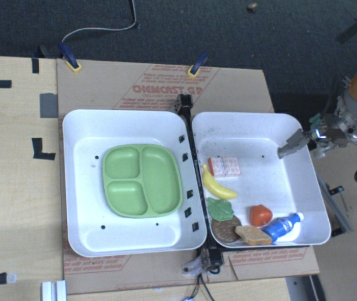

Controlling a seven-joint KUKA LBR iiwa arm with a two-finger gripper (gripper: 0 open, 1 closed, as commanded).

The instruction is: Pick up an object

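place: robot lab | evidence: clamped cardboard (165,89), twin white bins (78,168), taped bench (9,168)

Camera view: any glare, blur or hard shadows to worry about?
Camera view: lighting even and soft; mild sheen on the white bins, no blown-out glare. The gripper looks slightly soft at the right bin's rim. The small toys near the banana are low-res but distinguishable.

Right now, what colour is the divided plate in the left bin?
Light green, plain with no pattern. The divided plate shows clearly in the camera view, lying flat in the left bin.

Red "CHEMCAST" lettering on the brown cardboard sheet (159,89).
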